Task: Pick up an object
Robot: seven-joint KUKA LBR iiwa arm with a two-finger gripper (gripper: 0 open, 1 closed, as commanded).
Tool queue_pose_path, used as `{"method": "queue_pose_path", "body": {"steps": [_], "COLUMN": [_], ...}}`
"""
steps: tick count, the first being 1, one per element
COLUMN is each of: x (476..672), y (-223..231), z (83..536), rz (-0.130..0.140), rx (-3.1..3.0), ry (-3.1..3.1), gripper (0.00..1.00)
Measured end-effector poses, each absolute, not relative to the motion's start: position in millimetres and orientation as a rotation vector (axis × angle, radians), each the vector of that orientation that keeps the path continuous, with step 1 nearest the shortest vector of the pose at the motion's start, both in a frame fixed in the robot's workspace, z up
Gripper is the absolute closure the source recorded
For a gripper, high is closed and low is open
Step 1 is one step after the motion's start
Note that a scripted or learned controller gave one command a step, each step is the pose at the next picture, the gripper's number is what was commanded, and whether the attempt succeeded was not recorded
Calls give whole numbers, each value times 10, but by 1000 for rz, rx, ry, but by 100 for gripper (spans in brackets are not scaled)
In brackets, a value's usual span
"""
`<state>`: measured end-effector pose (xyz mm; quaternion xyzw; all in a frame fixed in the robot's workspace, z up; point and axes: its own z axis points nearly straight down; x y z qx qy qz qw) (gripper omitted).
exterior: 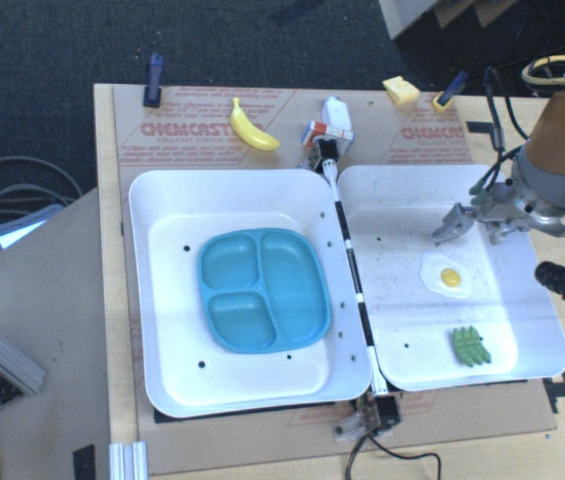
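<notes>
Dark carpet, cardboard bench [122, 268], two white bins. Left bin [162, 228]: blue tray [262, 290]. Right bin [402, 268]: egg [448, 278], greens [470, 347] near bottom. Gripper [459, 222] above egg, fingers apart, holding nothing. Egg lies at 6 o'clock from fingers, close; greens farther, same bearing.

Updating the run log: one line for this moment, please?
gripper: open, above right bin | fried egg, green toy: untouched | nothing held

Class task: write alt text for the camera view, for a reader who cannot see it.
A grey arm's gripper hovers in the right bin above a toy fried egg and green toy. The left bin holds a blue divided plate.
</notes>
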<state>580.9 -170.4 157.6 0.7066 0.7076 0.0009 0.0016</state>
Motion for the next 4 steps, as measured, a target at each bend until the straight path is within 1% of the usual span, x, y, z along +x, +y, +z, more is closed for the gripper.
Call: {"method": "queue_pose_path", "body": {"steps": [1, 2, 3, 4], "x": [5248, 4786, 4793, 4792], "y": [-1907, -1741, -1741, -1741], "z": [1595, 1216, 1317, 1316], "rz": [-1, -1, 1, 1], "rx": [2223, 2223, 2222, 2223], "ry": [2222, 2221, 2219, 2219], "gripper": [0, 0, 100, 0]}}
